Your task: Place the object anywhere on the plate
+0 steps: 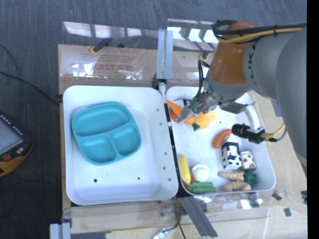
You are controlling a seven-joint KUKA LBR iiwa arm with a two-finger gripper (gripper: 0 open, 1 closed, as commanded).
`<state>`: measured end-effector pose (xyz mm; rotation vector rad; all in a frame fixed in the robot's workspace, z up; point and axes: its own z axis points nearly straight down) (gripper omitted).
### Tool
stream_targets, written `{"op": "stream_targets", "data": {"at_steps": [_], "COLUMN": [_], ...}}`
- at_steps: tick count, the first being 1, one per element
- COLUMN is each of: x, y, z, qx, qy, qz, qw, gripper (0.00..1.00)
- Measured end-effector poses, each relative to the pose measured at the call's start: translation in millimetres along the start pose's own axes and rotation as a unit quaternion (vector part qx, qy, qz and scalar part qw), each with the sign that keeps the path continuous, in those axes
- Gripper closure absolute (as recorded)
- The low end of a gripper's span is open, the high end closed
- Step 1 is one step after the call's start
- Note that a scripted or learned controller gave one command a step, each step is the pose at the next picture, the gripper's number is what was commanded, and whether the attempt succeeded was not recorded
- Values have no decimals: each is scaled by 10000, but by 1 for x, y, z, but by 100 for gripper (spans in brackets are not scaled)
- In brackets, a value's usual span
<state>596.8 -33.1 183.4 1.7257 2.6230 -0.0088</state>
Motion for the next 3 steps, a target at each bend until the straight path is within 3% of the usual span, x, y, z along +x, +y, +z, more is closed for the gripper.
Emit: {"op": "stream_targets", "data": {"at_steps": [1,2,3], "x": [90,149,149], "y": [24,42,42], "z": [-62,-21,-21], "qx": [-13,-4,-7], "qy": [25,24,23], "qz": [-10,-736,-737], "qw": [10000,9973,9973], "gripper": [100,100,0]}}
